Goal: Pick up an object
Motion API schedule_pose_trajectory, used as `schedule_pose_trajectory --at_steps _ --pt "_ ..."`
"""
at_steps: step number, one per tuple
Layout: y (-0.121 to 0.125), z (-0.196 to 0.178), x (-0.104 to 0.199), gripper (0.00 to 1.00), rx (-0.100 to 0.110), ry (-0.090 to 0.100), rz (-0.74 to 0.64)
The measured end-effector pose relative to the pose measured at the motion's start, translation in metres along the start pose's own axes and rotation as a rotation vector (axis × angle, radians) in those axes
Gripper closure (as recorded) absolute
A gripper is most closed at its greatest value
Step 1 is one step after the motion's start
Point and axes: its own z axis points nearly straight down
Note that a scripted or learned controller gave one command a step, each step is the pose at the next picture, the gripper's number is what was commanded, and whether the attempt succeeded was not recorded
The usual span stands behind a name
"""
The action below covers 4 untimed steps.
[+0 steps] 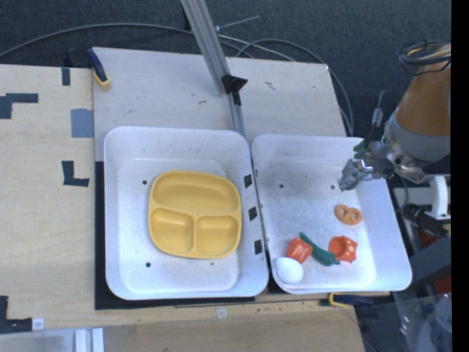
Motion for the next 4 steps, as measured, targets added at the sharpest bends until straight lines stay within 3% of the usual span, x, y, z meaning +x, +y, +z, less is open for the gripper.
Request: schedule_pose_trajectory --at_steps 1,4 --pt "0.001 -0.020 0.000 1.00 0.004 0.001 0.001" --pt "0.059 0.000 0.164 1.00 0.006 0.003 -0.005"
